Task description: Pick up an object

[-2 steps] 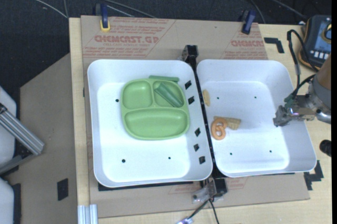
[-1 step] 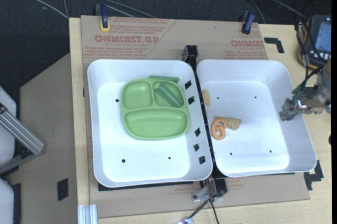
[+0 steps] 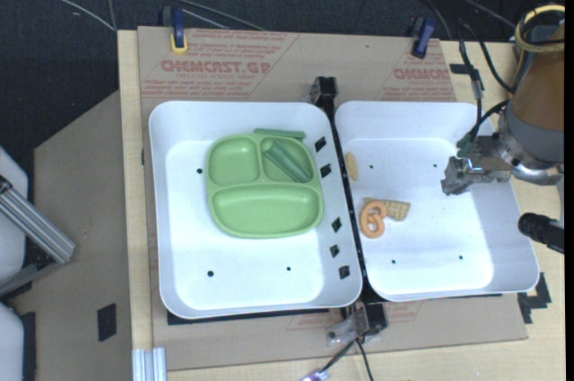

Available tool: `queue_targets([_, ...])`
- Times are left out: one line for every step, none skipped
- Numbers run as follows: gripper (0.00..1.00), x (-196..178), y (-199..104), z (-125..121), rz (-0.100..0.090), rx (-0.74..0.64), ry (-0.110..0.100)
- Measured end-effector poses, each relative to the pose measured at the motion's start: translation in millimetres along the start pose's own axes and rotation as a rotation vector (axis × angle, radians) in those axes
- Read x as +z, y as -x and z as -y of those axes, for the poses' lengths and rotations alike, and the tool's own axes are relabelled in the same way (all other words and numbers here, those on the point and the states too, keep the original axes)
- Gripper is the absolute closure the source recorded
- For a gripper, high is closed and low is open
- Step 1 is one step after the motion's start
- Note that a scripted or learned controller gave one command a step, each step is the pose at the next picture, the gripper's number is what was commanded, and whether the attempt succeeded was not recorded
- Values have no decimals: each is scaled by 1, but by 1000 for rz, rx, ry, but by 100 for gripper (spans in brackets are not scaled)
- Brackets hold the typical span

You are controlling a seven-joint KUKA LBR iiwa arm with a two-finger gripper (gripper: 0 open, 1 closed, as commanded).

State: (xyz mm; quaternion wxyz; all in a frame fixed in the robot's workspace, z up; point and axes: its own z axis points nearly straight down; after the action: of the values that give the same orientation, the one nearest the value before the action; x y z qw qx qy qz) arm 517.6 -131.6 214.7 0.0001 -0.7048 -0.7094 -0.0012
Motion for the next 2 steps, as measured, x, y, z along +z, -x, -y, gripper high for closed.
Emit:
queue_targets([100,8,-45,-25,0,0,0])
queue_targets([100,14,-97,-52,-1,-1,0])
